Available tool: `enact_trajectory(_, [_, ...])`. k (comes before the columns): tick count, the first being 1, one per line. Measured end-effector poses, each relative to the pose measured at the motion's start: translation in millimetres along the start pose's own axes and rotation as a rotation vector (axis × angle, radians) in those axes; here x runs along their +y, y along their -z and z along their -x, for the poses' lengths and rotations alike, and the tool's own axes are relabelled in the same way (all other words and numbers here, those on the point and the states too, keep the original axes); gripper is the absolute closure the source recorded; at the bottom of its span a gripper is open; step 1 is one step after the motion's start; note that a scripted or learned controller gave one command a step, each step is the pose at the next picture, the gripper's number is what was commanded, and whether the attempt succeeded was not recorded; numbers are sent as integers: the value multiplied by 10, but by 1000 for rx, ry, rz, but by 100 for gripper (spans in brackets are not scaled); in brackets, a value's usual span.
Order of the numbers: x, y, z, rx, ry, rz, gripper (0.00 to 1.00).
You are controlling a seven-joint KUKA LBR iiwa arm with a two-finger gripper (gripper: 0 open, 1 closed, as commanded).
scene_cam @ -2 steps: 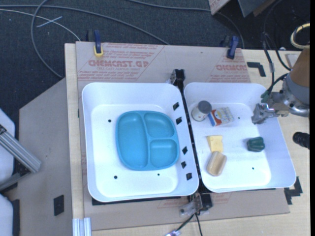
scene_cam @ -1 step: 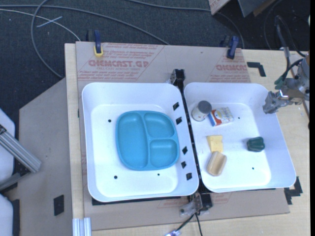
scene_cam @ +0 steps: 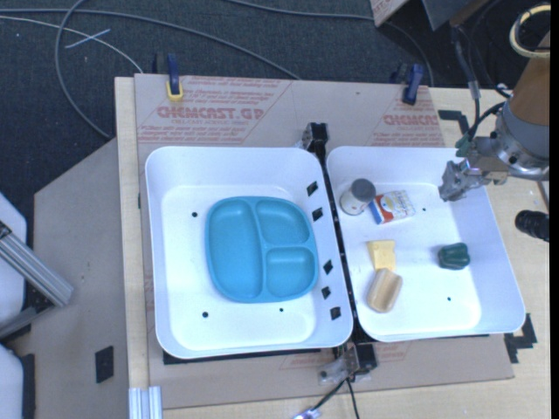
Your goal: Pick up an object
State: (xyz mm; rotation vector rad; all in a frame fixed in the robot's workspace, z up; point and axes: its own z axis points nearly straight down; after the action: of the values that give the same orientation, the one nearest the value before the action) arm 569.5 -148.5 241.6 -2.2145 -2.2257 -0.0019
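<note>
The arm came in from the right, and its gripper hung over the far right part of the right bin. It was too small and dark to tell if it was apart or together, and nothing could be seen in it.

The right bin was white, smooth and shallow. In it lay a round grey can on its side, just beside a small flat packet with red and blue on it. Nearer the front sat a square yellow block, touching a tan, rounded lump like a bread roll. A dark green lump sat apart, below the gripper.

The left bin held a shiny blue plate with three sections.
</note>
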Motion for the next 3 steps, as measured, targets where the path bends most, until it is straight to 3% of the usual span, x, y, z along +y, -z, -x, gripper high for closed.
enact_trajectory(3, [367,24,-1375,-1,0,2,100])
